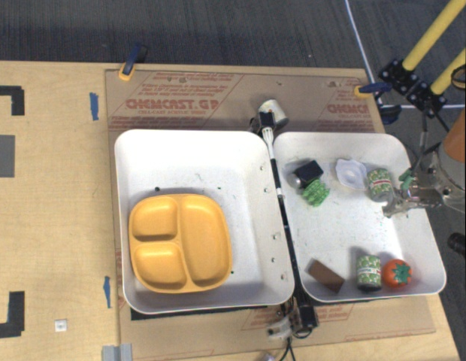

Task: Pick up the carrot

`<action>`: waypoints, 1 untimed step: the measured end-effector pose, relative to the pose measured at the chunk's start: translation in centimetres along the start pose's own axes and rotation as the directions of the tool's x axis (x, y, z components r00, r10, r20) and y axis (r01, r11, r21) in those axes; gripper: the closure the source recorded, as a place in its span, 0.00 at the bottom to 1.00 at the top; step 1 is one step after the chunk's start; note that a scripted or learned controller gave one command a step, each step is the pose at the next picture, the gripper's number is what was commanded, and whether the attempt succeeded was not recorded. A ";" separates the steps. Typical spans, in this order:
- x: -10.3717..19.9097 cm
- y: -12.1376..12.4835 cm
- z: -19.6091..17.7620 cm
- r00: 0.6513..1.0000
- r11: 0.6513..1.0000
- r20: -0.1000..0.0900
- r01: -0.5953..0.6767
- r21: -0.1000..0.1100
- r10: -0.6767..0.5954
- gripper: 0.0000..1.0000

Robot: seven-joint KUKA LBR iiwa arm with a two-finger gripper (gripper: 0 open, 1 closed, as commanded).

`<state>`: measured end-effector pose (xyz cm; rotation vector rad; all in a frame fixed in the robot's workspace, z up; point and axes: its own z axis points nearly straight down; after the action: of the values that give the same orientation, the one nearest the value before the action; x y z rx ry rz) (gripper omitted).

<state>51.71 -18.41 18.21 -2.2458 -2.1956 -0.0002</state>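
The carrot is a short orange-red piece with a green top, lying in the front right corner of the right bin. It rests beside a green-and-white can. My gripper reaches in from the right and hangs by the right wall of this bin, well behind the carrot. It is just right of a second green-and-white can. Nothing shows in its grasp.
The right bin also holds a black block, a green leafy toy, a white crumpled piece and a brown block. A yellow divided plate lies in the left bin. Yellow-handled clamps stand at the back right.
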 end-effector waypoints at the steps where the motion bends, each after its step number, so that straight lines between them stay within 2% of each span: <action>1: 6.8 -3.9 9.7 0.953 0.953 -0.001 -0.303 -0.001 0.303 1.00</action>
<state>47.98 -11.55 8.54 -2.5563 -1.8251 -0.0025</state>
